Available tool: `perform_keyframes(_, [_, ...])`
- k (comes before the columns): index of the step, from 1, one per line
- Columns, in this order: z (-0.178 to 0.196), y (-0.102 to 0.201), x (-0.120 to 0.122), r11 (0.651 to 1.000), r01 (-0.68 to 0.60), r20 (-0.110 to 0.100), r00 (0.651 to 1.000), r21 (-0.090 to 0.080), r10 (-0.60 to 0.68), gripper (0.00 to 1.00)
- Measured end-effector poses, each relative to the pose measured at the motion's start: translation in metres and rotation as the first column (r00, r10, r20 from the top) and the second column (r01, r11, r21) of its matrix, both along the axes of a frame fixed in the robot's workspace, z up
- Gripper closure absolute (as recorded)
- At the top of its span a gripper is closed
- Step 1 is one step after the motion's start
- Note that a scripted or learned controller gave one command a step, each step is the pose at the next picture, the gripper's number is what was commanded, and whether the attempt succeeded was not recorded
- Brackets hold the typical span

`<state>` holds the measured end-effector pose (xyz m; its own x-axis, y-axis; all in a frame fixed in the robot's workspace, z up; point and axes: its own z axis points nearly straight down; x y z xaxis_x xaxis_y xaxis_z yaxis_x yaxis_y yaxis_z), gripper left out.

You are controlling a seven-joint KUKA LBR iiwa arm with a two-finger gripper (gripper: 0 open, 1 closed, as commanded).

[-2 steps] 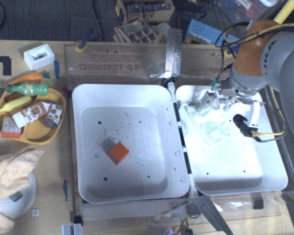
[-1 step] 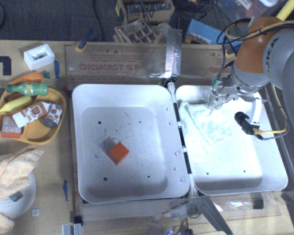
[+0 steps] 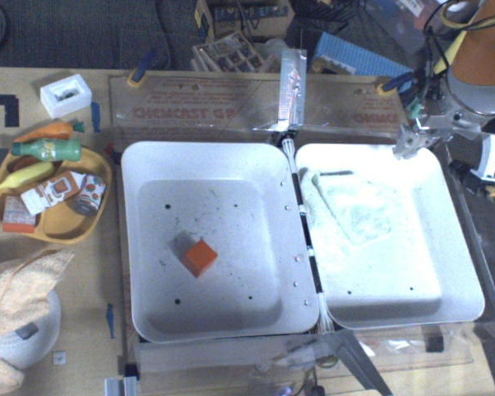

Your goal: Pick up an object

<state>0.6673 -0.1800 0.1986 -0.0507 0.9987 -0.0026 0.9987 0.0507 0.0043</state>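
Orange block in left bin, arm at upper right

Orange block (image 3: pixel 200 257) lies alone on the floor of the left bin (image 3: pixel 148 172), in the lower centre of the frame. The right bin (image 3: pixel 445 287) holds a pale cloth (image 3: pixel 359 209). The end effector (image 3: pixel 408 141) is at the upper right, over the far rim of the right bin, well apart from the block. Whether it is open, I cannot tell.

Bright overhead light, glare on right bin (image 3: pixel 445 221), soft focus, faint shadows
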Motion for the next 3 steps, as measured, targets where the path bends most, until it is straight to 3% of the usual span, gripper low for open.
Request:
perform_keyframes(1, [-0.001, 0.000, 0.000, 1.000, -0.001, -0.001, 1.000, 0.000, 0.001, 0.00])
perform_keyframes(2, [0.013, -0.017, -0.012, 0.994, 0.109, -0.001, 0.994, 0.000, -0.109, 0.00])
perform_keyframes(3, [-0.106, 0.072, 0.002, 0.995, -0.097, 0.002, 0.995, 0.001, 0.097, 0.00])
